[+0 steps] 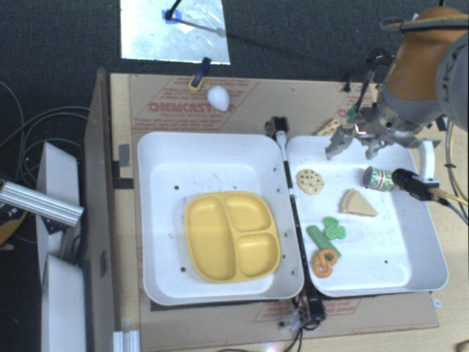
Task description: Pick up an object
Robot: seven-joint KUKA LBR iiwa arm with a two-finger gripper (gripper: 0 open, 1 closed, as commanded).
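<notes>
My gripper [355, 147] hangs over the far edge of the right bin [421, 270], open, with nothing between its two fingers [334, 147]. Below it in that bin lie a round chocolate-chip cookie [310, 181], a small green, red and white can [378, 178] on its side, and a tan wedge of toy sandwich [357, 204]. Nearer the front are a green toy vegetable [326, 233] and an orange pretzel [324, 262]. The can sits just below and to the right of the gripper, the cookie below and to its left.
The left bin [161, 167] holds a yellow divided plate [231, 235]. On the cardboard behind the bins sit a white egg-shaped object [218, 97] and a small yellow and blue item [198, 76]. The arm's orange band [429, 35] rises at the upper right.
</notes>
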